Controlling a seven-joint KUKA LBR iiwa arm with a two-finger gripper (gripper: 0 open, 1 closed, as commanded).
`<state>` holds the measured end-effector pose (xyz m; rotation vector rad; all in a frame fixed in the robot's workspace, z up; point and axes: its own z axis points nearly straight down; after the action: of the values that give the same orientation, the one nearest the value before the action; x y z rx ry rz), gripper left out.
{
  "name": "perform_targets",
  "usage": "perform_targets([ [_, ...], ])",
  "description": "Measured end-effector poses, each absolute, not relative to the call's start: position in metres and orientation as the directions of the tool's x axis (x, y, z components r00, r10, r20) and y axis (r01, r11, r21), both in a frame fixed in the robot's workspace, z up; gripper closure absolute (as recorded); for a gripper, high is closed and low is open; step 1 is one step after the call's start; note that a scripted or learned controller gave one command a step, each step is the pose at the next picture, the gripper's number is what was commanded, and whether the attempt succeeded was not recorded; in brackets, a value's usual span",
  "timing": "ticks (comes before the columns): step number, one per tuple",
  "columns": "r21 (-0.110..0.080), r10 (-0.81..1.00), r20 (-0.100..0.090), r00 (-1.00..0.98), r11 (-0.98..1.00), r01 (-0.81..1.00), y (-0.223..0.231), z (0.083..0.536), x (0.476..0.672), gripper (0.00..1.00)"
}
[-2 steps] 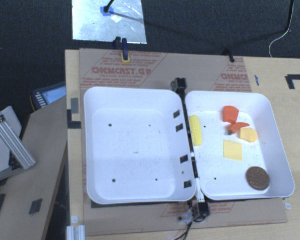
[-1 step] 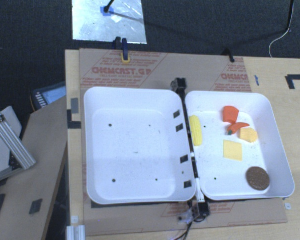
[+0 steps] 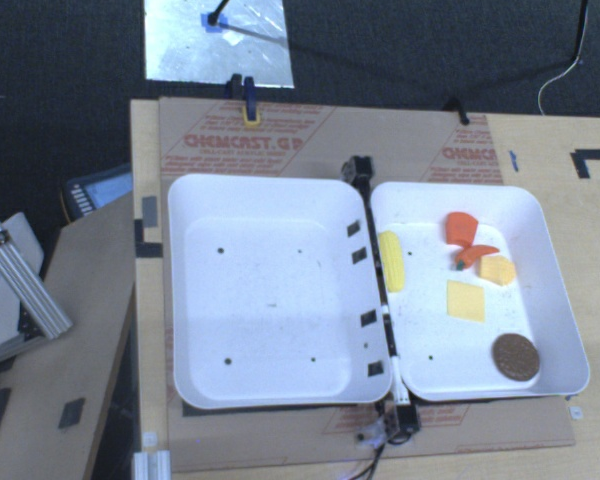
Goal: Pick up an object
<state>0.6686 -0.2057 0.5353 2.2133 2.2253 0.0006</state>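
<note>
Two shallow white plastic bins sit side by side on the counter (image 3: pixel 580 138). The right bin (image 3: pixel 555 258) holds a yellow corn cob (image 3: pixel 391 259) at its left wall, an orange carrot piece (image 3: pixel 463 236), a small yellow-orange wedge (image 3: pixel 497 269), a flat pale yellow square (image 3: pixel 467 301) and a round brown cookie (image 3: pixel 516 356) at lower right. The left bin (image 3: pixel 180 288) lies beside it.

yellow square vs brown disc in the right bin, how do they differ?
Colour: the yellow square is pale yellow, the brown disc dark brown.
Shape: the yellow square has straight edges and corners, the brown disc is round.
Place: the yellow square lies near the middle of the right bin, the brown disc in its near right corner.
Shared: both lie flat on the bin floor, apart from each other.
</note>
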Motion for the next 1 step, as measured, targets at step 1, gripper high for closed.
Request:
perform_targets([
  [1, 0.002, 1.000, -0.002, -0.005, 0.005, 1.000, -0.2057, 0.5353, 0.6686, 1.00],
])
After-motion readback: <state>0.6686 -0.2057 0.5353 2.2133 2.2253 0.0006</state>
